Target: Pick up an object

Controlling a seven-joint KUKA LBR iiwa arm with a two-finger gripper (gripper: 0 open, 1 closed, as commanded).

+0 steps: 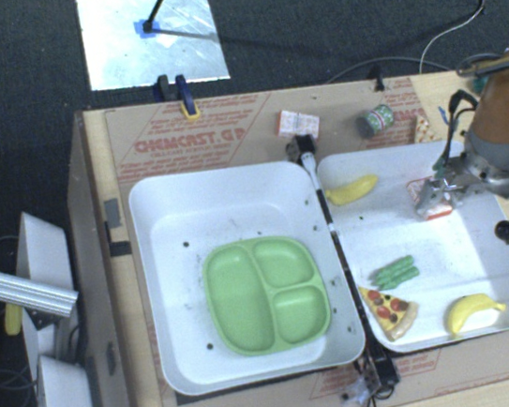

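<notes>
My gripper hangs low over the far right part of the right bin. A small red and white object lies right under it, partly hidden by the gripper. Also in this bin are a yellow banana piece at the far left, a bunch of green beans in the middle, a pizza slice at the near left, and a second yellow banana near the front wall.
The left bin holds a green divided plate. Behind the bins, on the cardboard, lie a white tag and a small green can. The arm comes in over the right bin's far right corner.
</notes>
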